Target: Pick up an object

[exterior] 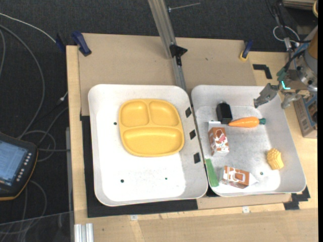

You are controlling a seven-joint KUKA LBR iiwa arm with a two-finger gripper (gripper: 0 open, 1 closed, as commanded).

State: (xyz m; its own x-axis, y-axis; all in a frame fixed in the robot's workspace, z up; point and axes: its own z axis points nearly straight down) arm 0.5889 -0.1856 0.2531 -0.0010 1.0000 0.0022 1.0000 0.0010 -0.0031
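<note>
The right bin [295,150] holds several items. An orange toy carrot [246,122] lies near its back, with a small black block [223,112] just left of it. A red-and-white carton [218,140] stands in the middle and a second carton [236,177] lies at the front. A green stick [211,173] rests along the left wall, and a yellow corn-like piece [274,158] sits to the right. My gripper [276,99] hovers over the bin's back right corner, up and to the right of the carrot. It is open, with nothing between its fingers.
The left bin [101,150] carries a yellow divided plate [150,126]. A metal post [166,29] rises behind the gap between the bins. Blue clamps [81,43] hold the bench's back edge. A tablet [14,163] lies off the bench at left.
</note>
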